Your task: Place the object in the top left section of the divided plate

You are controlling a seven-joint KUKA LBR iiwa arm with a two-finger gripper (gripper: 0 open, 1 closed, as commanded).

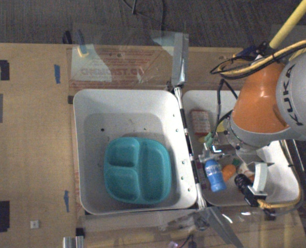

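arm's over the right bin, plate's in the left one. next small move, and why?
Probably lower onto one item and grasp it. The arm hangs over the right bin, where the blue bottle, an orange piece and a reddish packet lie, and the teal plate in the left bin has nothing on it.

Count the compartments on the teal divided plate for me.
3. On the teal divided plate in the left bin: a small one at top left, a small one at bottom left, and one long one down the right side.
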